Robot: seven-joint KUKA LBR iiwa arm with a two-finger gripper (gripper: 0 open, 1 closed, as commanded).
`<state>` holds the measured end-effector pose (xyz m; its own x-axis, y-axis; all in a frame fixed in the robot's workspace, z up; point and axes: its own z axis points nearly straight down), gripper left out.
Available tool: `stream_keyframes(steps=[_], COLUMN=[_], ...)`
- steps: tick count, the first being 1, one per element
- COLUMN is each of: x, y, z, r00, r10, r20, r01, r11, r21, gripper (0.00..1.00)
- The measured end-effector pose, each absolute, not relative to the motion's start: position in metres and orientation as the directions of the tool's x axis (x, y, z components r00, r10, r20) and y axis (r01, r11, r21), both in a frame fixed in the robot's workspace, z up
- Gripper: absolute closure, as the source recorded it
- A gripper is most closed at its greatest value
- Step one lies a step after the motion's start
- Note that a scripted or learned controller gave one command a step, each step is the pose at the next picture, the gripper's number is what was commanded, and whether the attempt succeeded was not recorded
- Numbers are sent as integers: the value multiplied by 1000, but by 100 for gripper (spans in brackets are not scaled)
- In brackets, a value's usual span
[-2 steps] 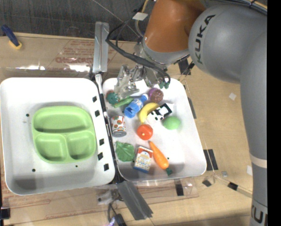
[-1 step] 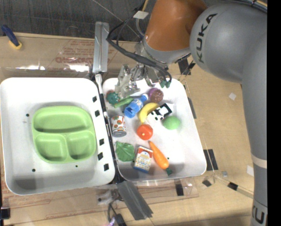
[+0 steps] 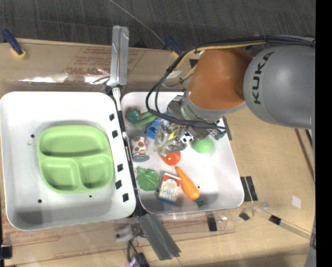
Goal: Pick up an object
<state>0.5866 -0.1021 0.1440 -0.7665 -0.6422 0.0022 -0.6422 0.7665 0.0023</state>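
Camera view, fingers (image 3: 169,141) among right bin (image 3: 228,174) toys — grip unclear, arm (image 3: 221,82) hiding them

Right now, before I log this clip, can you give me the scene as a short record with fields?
left bin: holds a green divided tray
right bin: holds a clutter of small toy items
items seen: carrot, red tomato, green ball, small can, green leaf, small carton
arm: reaching over the right bin
gripper: low among the items, above the tomato; finger state unclear
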Motion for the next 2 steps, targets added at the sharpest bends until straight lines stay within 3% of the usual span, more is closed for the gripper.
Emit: stream_keyframes(steps=[1,2], x=[567,567], y=[-100,-99], z=[201,200], r00=[-962,-961], r10=[-274,-275], r20=[-5,-4], r01=[-274,-275], r11=[962,961], r21=[-2,-2], gripper=[100,0])
